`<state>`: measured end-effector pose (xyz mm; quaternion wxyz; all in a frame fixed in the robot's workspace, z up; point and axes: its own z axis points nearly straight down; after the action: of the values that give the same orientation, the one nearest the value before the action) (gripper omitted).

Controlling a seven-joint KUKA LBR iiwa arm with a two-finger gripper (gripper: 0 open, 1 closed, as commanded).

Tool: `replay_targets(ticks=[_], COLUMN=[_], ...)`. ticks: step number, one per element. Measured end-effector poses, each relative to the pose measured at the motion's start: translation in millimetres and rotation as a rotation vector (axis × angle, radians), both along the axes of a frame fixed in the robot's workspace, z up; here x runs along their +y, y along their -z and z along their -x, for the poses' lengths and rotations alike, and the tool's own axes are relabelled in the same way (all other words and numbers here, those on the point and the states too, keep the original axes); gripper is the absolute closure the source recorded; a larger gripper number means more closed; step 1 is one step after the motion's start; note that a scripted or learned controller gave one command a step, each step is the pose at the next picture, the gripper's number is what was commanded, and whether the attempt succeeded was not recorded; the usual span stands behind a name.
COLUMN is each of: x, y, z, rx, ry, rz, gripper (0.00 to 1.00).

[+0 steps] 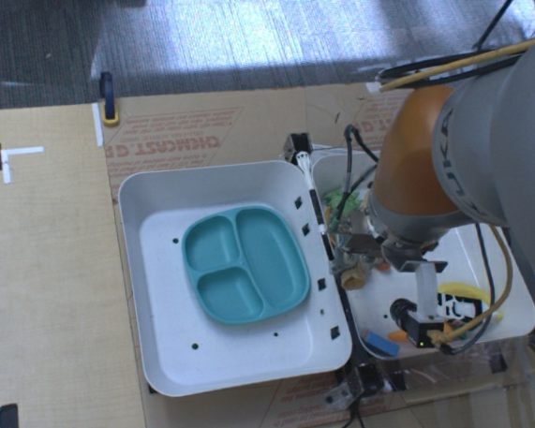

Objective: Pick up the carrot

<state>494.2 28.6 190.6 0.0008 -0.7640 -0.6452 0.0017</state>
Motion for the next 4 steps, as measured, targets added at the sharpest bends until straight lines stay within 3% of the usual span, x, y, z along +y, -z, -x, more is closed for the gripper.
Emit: replay_targets(ticks=[1, 2, 3, 4], x=[33, 58, 106, 135], y=[-35, 1, 48, 67], z=[15, -60, -12, 15], rx=[-0.003, 0.002, 0.006, 0.006], ry=[0.267, 0.280, 0.415, 0.676], rz=[0.002, 0.004, 0.004, 0.005], gripper=[1.00, 1.00, 1.00, 1.00])
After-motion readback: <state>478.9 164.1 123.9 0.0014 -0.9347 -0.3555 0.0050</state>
